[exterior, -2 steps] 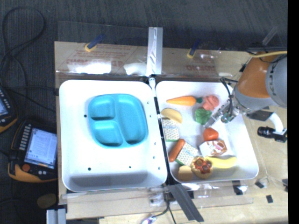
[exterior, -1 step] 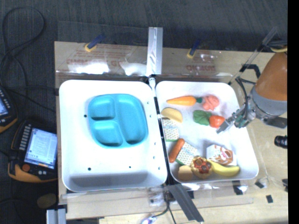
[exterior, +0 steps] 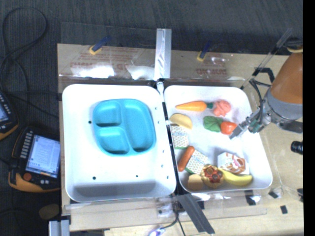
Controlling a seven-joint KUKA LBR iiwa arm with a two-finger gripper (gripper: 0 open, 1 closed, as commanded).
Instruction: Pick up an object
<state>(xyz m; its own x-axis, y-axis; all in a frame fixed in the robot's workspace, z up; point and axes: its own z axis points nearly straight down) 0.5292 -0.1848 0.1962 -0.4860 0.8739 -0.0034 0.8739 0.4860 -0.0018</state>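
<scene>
Arm (exterior: 288, 90) reaching from right, claw (exterior: 241, 130) over right bin (exterior: 256, 154), grip state unclear.

Glossy white plastic bins (exterior: 74, 181) hold a matt blue plastic tray (exterior: 123, 126) and shiny plastic toy food (exterior: 192, 106)

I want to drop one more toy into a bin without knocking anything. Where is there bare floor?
Left bin: bare floor all round the blue tray, widest along the near wall. Right bin: a small bare patch between the green toy and the carton. Crowded near the banana; the tool hovers at the right wall.
</scene>
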